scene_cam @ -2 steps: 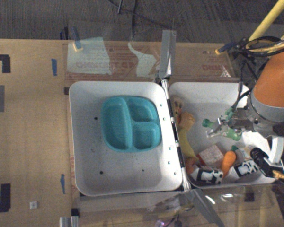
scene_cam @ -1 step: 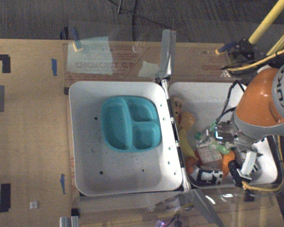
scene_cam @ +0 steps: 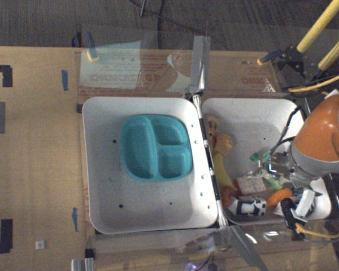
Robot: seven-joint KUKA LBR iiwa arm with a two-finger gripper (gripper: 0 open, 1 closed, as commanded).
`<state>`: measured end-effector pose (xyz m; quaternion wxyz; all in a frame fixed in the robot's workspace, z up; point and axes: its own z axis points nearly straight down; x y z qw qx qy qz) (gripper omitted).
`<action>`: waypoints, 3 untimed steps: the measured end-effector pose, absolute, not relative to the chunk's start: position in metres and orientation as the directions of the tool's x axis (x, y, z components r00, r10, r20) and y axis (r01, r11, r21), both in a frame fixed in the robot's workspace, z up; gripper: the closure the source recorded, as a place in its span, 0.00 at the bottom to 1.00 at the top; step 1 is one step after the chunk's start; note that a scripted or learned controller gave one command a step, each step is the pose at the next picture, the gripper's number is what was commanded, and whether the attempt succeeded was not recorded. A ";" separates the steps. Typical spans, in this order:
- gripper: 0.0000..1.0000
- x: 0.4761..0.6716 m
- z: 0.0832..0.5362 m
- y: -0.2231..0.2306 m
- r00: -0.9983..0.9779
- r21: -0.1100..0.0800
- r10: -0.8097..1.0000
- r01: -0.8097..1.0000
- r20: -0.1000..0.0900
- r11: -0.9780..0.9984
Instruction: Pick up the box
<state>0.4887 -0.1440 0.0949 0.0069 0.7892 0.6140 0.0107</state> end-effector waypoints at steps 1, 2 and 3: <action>0.00 0.487 0.093 -0.100 0.321 0.021 0.947 0.947 0.002 -0.321; 0.00 0.488 0.094 -0.198 0.277 0.021 0.961 0.961 0.006 -0.277; 0.00 0.549 0.093 -0.129 0.297 0.019 0.955 0.955 0.005 -0.297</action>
